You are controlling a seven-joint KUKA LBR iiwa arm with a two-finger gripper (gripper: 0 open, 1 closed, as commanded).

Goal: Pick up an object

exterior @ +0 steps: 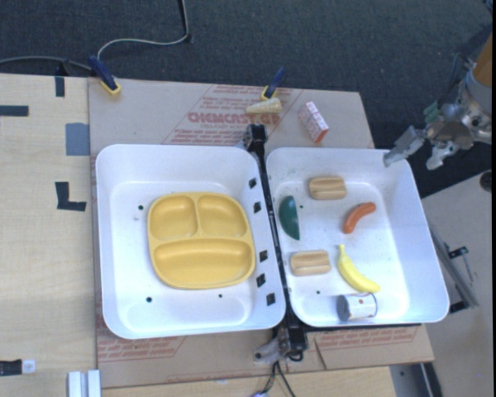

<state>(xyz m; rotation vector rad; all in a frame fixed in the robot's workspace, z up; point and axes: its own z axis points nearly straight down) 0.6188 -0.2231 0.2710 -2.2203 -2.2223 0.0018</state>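
Fig.: bench w/ two shallow white bins side by side, seen from above at a slant. Left bin [116, 222] holds a yellow divided plate [202, 240], lying flat near its centre. Right bin [413, 222] holds the candidate objs.: a tan bread roll [326, 188] toward the far side, an orange-red sausage [359, 216] just right of and nearer than it, a dark green pepper [289, 217] close to the divider wall, a second tan roll [310, 263] nearer the camera, a yellow banana [356, 273] beside that roll, and a small grey-and-white can [357, 307] on its side near the front wall. All lie apart or barely adjoining; none stacked. Gripper [420, 149] sits at the bin's far right corner, above the rim, fingers spread apart w/ nothing between them. Handling (judged): items look like light, stiff plastic toy food, smooth and prob. slippery; the curved banana and round can may roll or squirt out. Best bet: the sausage, nearest the gripper, taken across its narrow mid-section; alt. either roll, across the short axis.
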